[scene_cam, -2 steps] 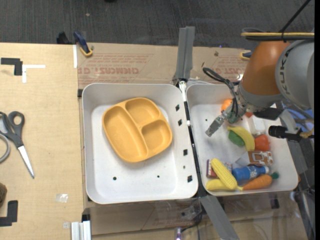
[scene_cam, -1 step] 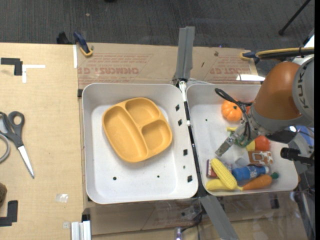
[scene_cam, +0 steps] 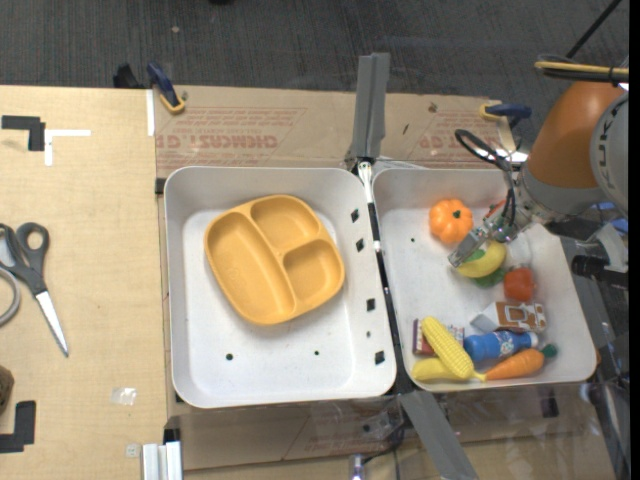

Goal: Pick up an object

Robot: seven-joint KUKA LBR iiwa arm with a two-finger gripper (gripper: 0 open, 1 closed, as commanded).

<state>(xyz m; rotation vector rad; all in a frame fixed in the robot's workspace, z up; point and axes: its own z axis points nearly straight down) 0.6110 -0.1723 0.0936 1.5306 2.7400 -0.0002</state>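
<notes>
Gripper (scene_cam: 474, 249) down on one yellow banana (scene_cam: 484, 260), grip unclear; beside it one pumpkin (scene_cam: 450, 220), one tomato (scene_cam: 519, 284); below, one corn cob (scene_cam: 447, 346), one carrot (scene_cam: 516, 365).

We see two smooth white plastic bins (scene_cam: 190, 298), faintly glossy. The yellow plate (scene_cam: 275, 258) looks like matt plastic. The toy pumpkin (scene_cam: 451, 220), corn (scene_cam: 447, 347) and carrot (scene_cam: 517, 364) shine like moulded plastic. The tabletop (scene_cam: 80, 268) is pale matt wood, with brown cardboard (scene_cam: 250, 128) behind. The scissors (scene_cam: 35, 283) have bright metal blades. The floor (scene_cam: 300, 18) looks like rough grey carpet.
</notes>
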